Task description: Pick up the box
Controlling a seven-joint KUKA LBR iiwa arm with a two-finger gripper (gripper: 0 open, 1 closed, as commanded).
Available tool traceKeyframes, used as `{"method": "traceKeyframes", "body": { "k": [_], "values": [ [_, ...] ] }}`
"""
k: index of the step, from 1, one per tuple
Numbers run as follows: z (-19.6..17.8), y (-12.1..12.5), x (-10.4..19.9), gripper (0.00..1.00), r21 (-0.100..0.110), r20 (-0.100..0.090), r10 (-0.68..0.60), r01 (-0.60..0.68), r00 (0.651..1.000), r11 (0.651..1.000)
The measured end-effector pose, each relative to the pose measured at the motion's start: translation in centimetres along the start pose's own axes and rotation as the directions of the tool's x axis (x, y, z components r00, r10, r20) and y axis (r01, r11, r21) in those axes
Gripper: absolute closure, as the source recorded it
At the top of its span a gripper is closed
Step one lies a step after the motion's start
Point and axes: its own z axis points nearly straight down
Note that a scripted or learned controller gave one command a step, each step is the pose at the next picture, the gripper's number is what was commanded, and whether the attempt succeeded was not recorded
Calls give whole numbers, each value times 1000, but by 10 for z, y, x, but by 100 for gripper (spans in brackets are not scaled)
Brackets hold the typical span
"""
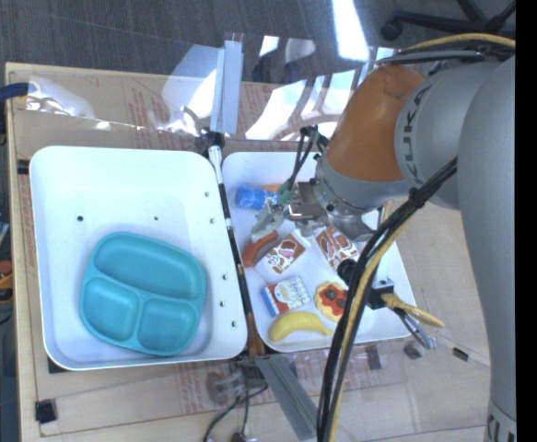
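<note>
**Operator:** While my pincer [277, 212] hangs low over the back of the right bin [392, 331], I honestly can't tell whether it is parted or closed; the wrist hides too much of it. Nothing shows between its tips, so I won't claim a hold.

**Observer:** Where's the box?

**Operator:** I take the small carton [284, 256] with the brown and white print to be the box. It lies flat just in front of the pincer, near the middle of that bin, beside a reddish sausage-shaped toy [257, 245]. A second little carton [292, 294] sits nearer the front, with a toy banana [297, 325] below it and a blue block [250, 197] at the back.

**Observer:** So how far along?

**Operator:** By my reading, the approach is made and the grasp and the lift are both left. The box looks unraised.

**Observer:** And the arm?

**Operator:** It reaches in from the right, orange band [379, 127] high, wrist bent steeply down. The left bin [56, 168] holds a teal divided tray [144, 293].
</note>
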Motion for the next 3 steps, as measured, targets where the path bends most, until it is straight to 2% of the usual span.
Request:
{"method": "traceKeyframes", "body": {
  "k": [1, 2, 3],
  "values": [
    [90, 17, -37, 0, -25, 8, -117, 117, 993, 993],
    [97, -21, -61, 0, -36, 16, -183, 183, 983, 982],
    [97, -36, -48, 0, -39, 22, -176, 177, 984, 983]
  ]
}}
